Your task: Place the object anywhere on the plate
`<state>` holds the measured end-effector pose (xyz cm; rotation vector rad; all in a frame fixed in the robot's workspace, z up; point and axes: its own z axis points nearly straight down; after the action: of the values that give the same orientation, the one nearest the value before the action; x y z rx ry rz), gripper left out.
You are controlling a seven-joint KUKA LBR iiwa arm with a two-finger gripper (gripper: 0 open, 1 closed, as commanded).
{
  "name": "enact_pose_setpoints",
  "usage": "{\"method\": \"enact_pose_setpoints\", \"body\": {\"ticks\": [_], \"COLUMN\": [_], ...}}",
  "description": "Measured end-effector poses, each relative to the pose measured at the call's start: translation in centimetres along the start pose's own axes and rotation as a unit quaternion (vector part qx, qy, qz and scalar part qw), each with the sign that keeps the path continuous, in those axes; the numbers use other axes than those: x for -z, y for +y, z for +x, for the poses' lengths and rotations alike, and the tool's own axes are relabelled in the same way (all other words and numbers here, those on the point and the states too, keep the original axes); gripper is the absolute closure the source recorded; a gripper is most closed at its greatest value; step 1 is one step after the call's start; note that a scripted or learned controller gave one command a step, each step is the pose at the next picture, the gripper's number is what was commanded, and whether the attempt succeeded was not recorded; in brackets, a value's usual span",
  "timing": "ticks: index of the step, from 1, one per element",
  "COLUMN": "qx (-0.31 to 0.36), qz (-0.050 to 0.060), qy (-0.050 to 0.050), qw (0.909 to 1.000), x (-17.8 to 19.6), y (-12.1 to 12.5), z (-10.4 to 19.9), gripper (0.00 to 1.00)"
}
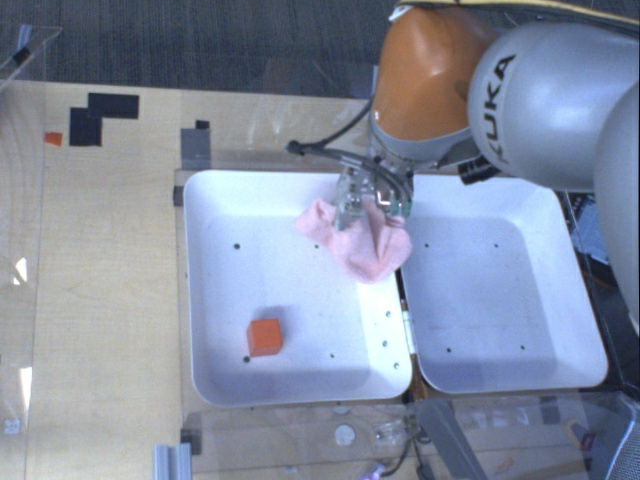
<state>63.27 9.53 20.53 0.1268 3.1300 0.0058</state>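
My gripper [362, 206] hangs below the orange wrist band, over the upper right part of the left bin [215, 268]. A crumpled pink cloth [365, 246] is pinched between its fingers. The cloth droops down and to the right, reaching the wall between the two bins. Its left corner sticks out past the fingers. A small orange cube [265, 337] lies on the floor of the left bin near the front, well below and left of the gripper.
The right bin [500, 298] sits beside the left one, partly under the grey arm [540, 88]. On the wooden bench [100, 268] to the left are black marks and a small orange tag at the far corner.
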Motion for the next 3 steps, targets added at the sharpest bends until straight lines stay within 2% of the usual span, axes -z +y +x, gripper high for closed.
{"method": "enact_pose_setpoints", "body": {"ticks": [1,2,3], "qx": [0.110,0.098,-0.067], "qz": [-0.001,-0.001,0.001], "qy": [0.000,0.000,0.000], "qw": [0.9939,0.9952,0.9978], "x": [0.3,0.3,0.1], "y": [6.0,13.4,3.2], "z": [3.6,7.3,6.0], "gripper": [1.00,1.00,1.00]}}
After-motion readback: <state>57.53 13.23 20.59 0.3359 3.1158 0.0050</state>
